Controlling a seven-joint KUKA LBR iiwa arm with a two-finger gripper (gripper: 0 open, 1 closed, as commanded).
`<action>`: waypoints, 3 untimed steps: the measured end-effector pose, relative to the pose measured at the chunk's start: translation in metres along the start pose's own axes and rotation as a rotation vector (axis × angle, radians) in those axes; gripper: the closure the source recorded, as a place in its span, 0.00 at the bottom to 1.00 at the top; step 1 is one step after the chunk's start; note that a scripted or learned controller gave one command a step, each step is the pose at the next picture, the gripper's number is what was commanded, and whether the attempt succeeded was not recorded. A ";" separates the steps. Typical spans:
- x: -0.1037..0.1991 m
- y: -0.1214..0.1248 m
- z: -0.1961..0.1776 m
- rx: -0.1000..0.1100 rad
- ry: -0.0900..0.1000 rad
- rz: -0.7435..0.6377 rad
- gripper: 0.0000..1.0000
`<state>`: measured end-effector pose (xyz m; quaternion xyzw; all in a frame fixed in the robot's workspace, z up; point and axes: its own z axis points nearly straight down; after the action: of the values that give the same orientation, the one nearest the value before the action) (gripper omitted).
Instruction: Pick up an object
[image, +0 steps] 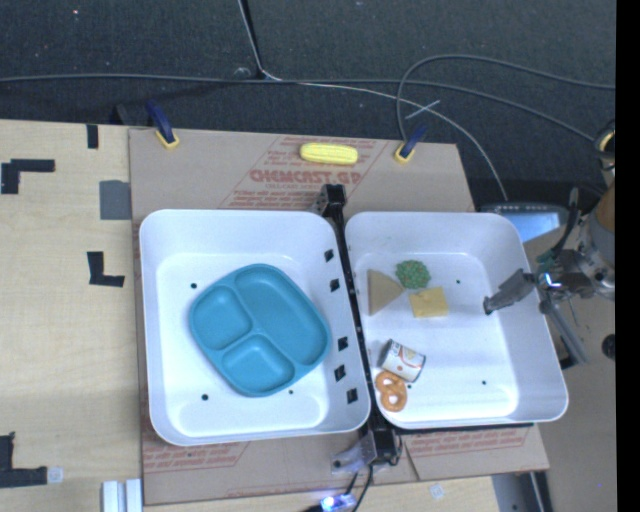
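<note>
My end effector (492, 303) hangs at the right side of the right bin (520, 395), coming in over its right rim. I see one dark finger (508, 291) slanting down and to the left over the white floor, with the rest of the wrist hardware bunched behind it at the frame's right. I cannot tell whether it stands wide or narrow from this angle. Nothing shows between its tips, and it is apart from every object in the bin.

The things I might pick up lie in the left half of that right bin. A green broccoli piece (412, 272) sits near the bin's upper middle. Just below and right of it is a yellow cheese block (431, 302), and to its left a tan wedge (383, 291) lies close to the divider. Lower down, near the front left corner, a small white carton with orange markings (404, 359) lies tilted, and an orange pretzel (391, 392) lies just below it, touching or nearly touching it. The cheese block is the nearest of these to my finger, though a stretch of bare floor separates them.

The left bin (165, 300) holds a blue divided plate (259, 328), lying flat near its middle. Behind the bins, on the brown cardboard sheet (250, 160) that covers the bench, a yellow corn cob (328, 153) lies on its side.
</note>
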<state>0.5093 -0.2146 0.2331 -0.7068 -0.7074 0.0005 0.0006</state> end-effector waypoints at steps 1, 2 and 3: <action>-0.004 0.008 0.056 0.005 0.001 0.000 0.00; 0.007 0.009 0.109 0.005 0.002 0.000 0.00; 0.008 0.009 0.150 -0.001 -0.003 0.000 0.00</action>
<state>0.5182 -0.2070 0.0833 -0.7067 -0.7075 0.0010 -0.0008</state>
